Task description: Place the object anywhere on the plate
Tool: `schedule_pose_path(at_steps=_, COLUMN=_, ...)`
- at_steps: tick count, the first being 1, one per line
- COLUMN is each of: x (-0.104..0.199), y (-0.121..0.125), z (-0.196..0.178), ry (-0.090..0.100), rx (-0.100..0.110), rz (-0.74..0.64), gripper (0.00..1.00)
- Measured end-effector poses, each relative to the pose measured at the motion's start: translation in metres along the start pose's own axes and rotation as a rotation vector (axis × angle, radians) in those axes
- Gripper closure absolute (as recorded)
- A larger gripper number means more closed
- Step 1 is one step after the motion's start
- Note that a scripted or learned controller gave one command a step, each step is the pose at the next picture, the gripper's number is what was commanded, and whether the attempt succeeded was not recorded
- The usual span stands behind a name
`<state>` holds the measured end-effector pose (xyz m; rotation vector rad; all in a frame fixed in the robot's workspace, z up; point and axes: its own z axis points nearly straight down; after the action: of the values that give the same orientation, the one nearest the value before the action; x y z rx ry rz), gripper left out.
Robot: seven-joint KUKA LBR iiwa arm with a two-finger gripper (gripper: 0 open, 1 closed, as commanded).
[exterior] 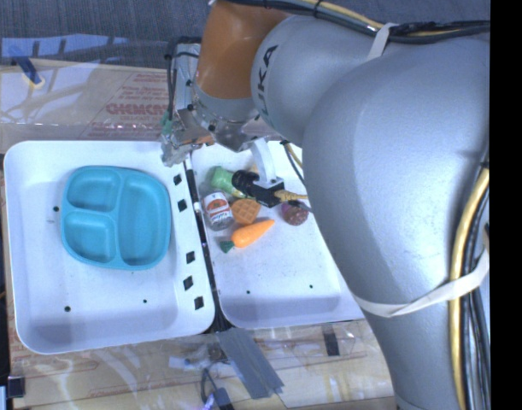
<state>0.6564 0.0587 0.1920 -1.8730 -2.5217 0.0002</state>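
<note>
Grey two-finger gripper point(172, 148) hovers over back edge of bins, near divider; can't tell its state, nothing visibly held. Blue three-compartment plastic plate point(117, 216) sits bare in left white bin point(38, 314). Toy food pile, orange carrot point(250, 233) included, in right white bin point(282, 301), likely unpicked.

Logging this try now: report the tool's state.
Tool: cannot be told; it hangs over the divide between the bins, near the blue plate.
</note>
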Motion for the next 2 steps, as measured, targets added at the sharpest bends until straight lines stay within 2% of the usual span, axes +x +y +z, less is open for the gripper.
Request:
schedule_pose_path(at_steps=1, x=0.070, y=-0.042, z=0.051, ry=0.001, rx=0.005, rz=-0.399, gripper=1.00)
schedule_pose_path(at_steps=2, x=-0.049, y=-0.053, z=-0.015, ry=-0.003, rx=0.000, rz=-0.558, gripper=1.00)
